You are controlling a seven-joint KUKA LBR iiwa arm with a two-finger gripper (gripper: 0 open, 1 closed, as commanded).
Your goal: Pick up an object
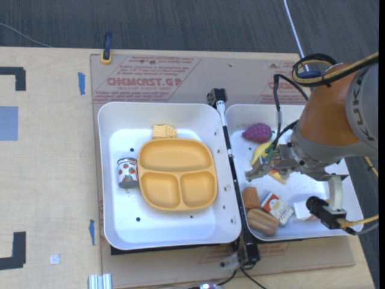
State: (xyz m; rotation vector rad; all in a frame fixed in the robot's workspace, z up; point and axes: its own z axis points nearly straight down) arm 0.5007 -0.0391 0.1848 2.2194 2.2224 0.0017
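Gripper (260,171) hangs low over the right bin (355,212), its grey metal fingers pointing left toward the divider between the two bins. Whether those fingers are parted or closed I cannot tell from where I stand, and nothing is visibly caught between them.

Likeliest target, to my eye, is the yellow banana (261,153), lying touching or just beside the fingers on their far side. Its long axis runs at a slant, from near-left up to far-right, so it sits roughly across the line of the fingers. A small red and yellow piece (277,174) lies just to the right of the fingertips, partly under the wrist.

Moving outward, a purple bunch of grapes (257,132) rests further back in the same bin. Nearer the viewer lie an orange-brown cylinder (250,196), a brown bread roll (262,222) and a small printed carton (278,209), all close together.

Well apart in the left bin (111,221) sits a yellow divided plate (177,174), with a small printed can (127,173) touching its left edge and a tan item (163,131) at its far edge.
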